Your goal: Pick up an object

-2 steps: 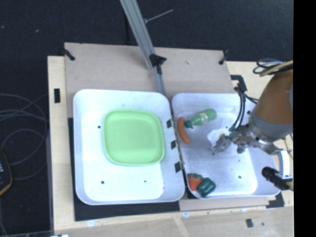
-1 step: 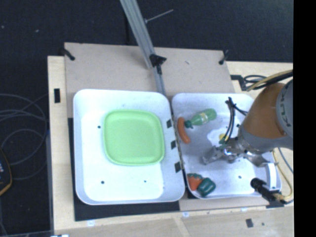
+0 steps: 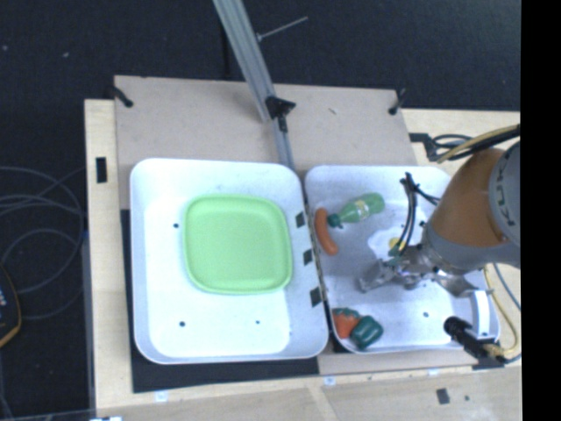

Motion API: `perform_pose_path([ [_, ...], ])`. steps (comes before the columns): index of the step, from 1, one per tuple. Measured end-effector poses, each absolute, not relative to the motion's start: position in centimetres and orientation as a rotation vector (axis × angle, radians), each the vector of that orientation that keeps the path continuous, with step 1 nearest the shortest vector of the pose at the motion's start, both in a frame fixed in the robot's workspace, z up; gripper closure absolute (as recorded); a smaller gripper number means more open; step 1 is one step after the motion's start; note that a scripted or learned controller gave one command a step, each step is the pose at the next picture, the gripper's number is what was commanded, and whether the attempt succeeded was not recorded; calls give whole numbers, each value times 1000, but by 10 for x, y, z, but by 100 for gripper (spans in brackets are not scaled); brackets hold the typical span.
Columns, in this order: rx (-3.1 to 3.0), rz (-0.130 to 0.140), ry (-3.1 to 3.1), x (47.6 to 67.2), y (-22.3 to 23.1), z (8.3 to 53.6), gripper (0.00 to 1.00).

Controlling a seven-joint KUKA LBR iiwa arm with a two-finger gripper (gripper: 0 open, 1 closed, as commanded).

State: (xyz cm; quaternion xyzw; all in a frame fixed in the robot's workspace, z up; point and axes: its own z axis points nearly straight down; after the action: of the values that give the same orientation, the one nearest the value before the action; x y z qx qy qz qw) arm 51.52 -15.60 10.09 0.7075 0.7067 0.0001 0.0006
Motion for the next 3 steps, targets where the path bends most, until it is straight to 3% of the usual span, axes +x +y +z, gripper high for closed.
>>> perform_pose_path([
  [1,2222,4,2217,516,-157,112,100],
  [3,2218,4,2219,524,-154,198,100],
])
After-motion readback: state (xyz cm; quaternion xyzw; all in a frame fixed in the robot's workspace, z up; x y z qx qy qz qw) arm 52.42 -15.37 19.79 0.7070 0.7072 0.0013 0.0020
